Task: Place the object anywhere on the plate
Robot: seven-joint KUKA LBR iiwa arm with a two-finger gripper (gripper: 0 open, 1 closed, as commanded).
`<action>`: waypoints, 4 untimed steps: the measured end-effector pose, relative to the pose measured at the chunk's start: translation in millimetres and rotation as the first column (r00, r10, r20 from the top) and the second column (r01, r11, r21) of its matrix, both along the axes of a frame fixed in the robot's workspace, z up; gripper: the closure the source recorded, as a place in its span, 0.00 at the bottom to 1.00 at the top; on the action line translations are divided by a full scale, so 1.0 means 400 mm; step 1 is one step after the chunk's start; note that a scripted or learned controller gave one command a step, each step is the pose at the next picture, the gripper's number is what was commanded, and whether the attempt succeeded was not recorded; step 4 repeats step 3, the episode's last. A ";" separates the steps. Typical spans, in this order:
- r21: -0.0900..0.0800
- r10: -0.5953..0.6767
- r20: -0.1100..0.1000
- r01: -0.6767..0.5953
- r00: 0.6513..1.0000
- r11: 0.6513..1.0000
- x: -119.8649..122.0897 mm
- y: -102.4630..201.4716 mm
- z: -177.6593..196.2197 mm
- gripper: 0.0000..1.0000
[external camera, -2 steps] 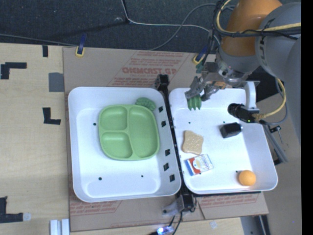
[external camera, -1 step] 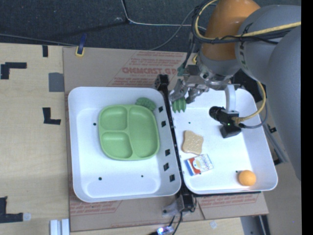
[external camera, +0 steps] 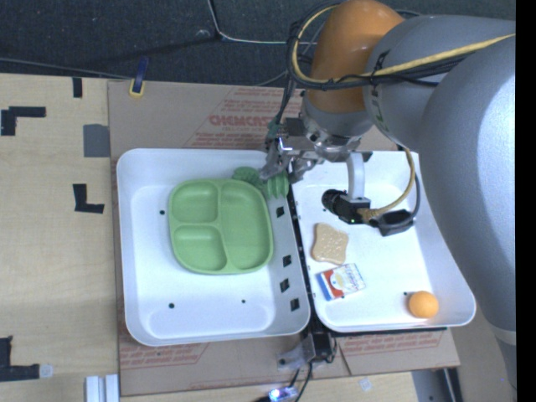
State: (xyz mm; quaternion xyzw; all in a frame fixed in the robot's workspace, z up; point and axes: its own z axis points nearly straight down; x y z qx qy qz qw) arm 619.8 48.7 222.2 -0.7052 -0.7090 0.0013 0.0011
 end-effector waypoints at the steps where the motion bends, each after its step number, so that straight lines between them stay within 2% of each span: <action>1: 0.001 0.001 0.002 -0.001 1.000 1.000 0.021 0.120 -0.016 1.00; 2: 0.000 0.001 0.002 -0.001 1.000 1.000 0.029 0.258 -0.023 1.00; 3: 0.000 -0.002 0.001 0.002 1.000 1.000 0.029 0.251 -0.022 0.00; 4: 0.000 -0.002 0.001 0.002 1.000 1.000 0.029 0.251 -0.022 0.00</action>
